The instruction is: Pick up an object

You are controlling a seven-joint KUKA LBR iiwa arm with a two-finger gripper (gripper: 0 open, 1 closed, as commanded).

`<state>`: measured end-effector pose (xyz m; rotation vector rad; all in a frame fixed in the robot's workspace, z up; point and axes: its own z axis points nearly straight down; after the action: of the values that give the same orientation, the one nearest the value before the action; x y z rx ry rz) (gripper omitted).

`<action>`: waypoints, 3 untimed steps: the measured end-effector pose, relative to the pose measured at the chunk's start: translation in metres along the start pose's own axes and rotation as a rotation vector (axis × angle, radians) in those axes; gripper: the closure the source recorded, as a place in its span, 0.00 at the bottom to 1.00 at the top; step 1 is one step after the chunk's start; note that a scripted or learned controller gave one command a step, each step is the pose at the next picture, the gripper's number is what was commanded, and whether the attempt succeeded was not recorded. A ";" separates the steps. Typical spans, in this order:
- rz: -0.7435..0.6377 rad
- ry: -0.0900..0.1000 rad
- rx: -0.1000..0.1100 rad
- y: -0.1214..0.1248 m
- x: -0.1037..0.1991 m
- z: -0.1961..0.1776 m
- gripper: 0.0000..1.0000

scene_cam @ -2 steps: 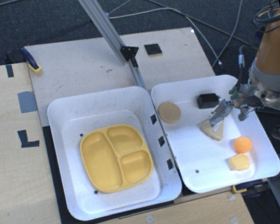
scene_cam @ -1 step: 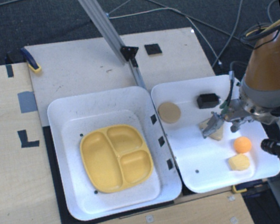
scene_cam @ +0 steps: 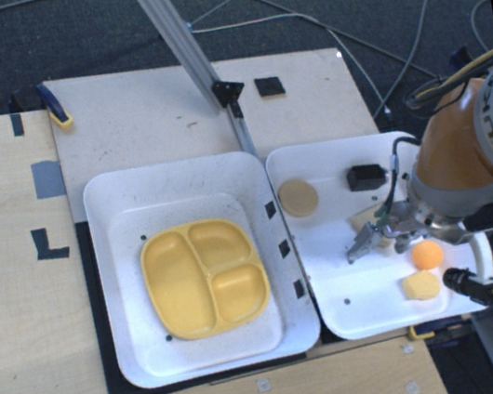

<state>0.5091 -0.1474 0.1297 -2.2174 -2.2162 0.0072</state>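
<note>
The gripper (scene_cam: pixel 365 243) hung low over the right bin (scene_cam: pixel 361 308), clear of the objects there; whether its claw was apart or together could not be told. Just beside it lay an orange ball (scene_cam: pixel 427 255), with a pale yellow block (scene_cam: pixel 421 285) next to that. A tan disc (scene_cam: pixel 299 197) and a small black block (scene_cam: pixel 366 177) lay farther back. A yellow divided plate (scene_cam: pixel 206 277) sat in the left bin (scene_cam: pixel 116 261). White lettering on the arm's orange band (scene_cam: pixel 464 144) was only partly visible.

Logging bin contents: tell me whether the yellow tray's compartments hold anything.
Empty: the yellow tray in the left bin shows only bare yellow compartments.
</note>
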 end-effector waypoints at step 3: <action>-0.002 -0.002 -0.012 0.008 0.000 -0.030 1.00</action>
<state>0.5177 -0.1478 0.1595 -2.2221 -2.2257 -0.0030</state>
